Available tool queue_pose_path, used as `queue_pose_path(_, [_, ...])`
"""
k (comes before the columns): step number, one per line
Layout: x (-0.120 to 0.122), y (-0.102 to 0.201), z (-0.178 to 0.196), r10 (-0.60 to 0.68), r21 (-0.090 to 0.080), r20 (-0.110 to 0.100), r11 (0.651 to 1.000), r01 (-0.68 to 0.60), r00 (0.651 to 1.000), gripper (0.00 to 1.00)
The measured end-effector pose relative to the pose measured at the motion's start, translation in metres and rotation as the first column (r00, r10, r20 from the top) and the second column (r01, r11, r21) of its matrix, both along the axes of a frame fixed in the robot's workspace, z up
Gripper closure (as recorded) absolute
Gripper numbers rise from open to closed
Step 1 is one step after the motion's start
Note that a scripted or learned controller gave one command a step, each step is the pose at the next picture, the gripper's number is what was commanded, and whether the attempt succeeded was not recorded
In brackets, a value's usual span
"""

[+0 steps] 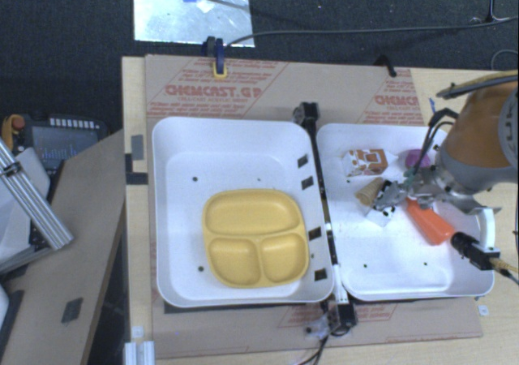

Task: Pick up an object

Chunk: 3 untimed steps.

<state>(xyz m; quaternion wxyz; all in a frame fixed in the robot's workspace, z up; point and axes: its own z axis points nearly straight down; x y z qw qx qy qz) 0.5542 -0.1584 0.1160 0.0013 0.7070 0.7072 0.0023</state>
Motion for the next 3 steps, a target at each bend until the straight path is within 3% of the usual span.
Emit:
queue_pose_path(1, [0.002,0.000,0.013,0.001,0.000,0.006,1.000,-0.001,1.000,1.00])
queue_pose_path(3, [0.006,0.002,0.100,0.004,-0.003,0.001,1.000,-0.004,1.000,1.00])
